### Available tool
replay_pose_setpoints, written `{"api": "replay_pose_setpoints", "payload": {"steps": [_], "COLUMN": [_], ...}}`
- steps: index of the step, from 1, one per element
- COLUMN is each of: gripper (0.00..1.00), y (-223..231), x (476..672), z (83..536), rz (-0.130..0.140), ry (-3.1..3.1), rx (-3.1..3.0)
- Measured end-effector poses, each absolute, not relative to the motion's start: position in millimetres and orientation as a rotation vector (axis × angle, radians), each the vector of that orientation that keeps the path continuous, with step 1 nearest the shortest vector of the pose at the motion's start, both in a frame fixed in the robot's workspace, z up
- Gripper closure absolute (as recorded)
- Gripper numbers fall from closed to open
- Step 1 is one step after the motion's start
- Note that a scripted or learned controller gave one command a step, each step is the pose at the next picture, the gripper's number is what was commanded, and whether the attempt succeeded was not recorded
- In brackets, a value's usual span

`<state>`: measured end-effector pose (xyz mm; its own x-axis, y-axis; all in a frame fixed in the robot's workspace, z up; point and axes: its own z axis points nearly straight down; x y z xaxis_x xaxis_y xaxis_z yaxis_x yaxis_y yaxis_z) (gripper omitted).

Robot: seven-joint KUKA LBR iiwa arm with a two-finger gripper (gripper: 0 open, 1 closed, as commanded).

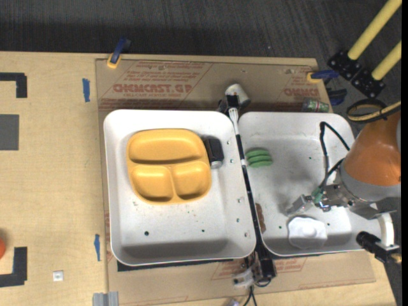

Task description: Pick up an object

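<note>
My gripper (308, 202) hangs low in the right bin (280, 132), near its front right part, below the arm's orange band (377, 155). Just in front of it, a white soft-looking object (306, 230) lies against the bin's front wall, apart from the gripper as far as I can see. A green ribbed object (259, 157) rests at the left side of the same bin. In the left bin (121, 222), a yellow divided plate (169, 164) lies toward the back, with a small dark object (213, 151) touching its right edge.
The bins stand side by side on a cardboard sheet (159, 85) on the wooden bench. Cables (328, 148) loop from the wrist over the right bin. Yellow-handled tools (376, 24) lie at the back right.
</note>
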<state>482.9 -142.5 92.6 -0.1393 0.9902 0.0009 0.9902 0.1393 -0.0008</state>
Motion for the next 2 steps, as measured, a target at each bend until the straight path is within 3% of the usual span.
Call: {"api": "replay_pose_setpoints", "payload": {"steps": [1, 2], "gripper": [0.00, 1.00], "y": [-116.8, -115.9], "x": [479.2, 480.1], "z": [85.0, 94.9], "rz": [0.000, -0.004], "ry": [-2.005, -2.005], "rx": [-2.415, -2.416]}}
